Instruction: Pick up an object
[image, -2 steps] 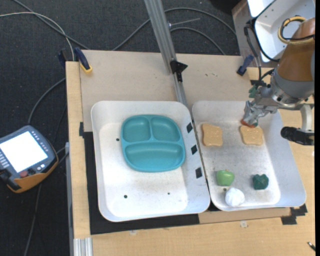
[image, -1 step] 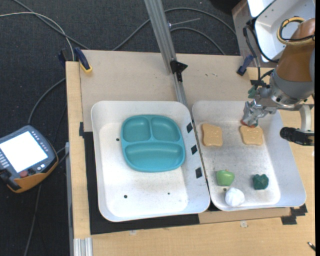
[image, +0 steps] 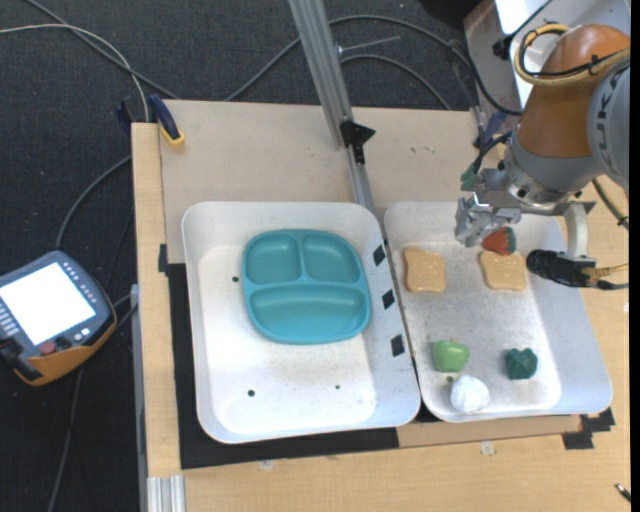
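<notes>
My gripper (image: 480, 232) hangs over the far part of the right bin (image: 500, 400), right beside a small red and green object (image: 497, 241) that sits just at its fingers. Two toast-coloured bread slices lie in that bin: one (image: 424, 270) to the left of the gripper, one (image: 502, 271) just in front of it. Nearer the front edge lie a green apple-like piece (image: 450, 354), a dark green piece (image: 519, 363) and a white lump (image: 468, 394).
The left bin (image: 215, 400) holds a teal divided plate (image: 304, 284). A grey metal post (image: 330, 90) slants up from between the bins. A tablet-like pendant (image: 45, 315) lies on the floor at the far left.
</notes>
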